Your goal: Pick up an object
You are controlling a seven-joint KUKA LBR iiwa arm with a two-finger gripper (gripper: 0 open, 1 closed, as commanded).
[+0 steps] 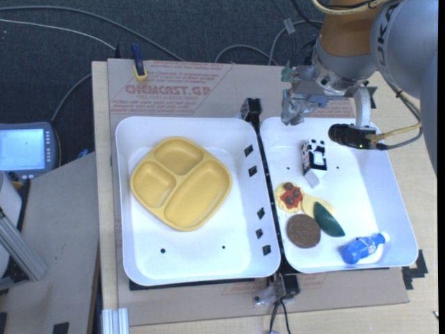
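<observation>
A: Where's the grey two-finger gripper (295,114)?

B: Top of the right shallow white bin (396,186), at its far rim, hanging off the grey arm w/ the orange band (354,19). Nothing between the fingers. Open or shut, can't tell; too small & blurred.

A: What's in that bin?

B: Small black-and-white box (314,156) near the middle, below the gripper & apart from it. Nearer the front: flat yellow pizza-slice toy w/ red toppings (290,197), round brown cookie-like disc (304,231) just below it, dark green leaf-shaped piece (328,219) just beside both. Blue plastic bottle-shaped toy (361,248) lies on its side at the front right corner.

A: Left bin?

B: Left shallow white bin (139,256) holds a yellow three-compartment plastic plate (181,182), lying flat, roughly centred.

A: Anything btwn the bins?

B: Row of small black clips (254,165) along the shared edge.
</observation>
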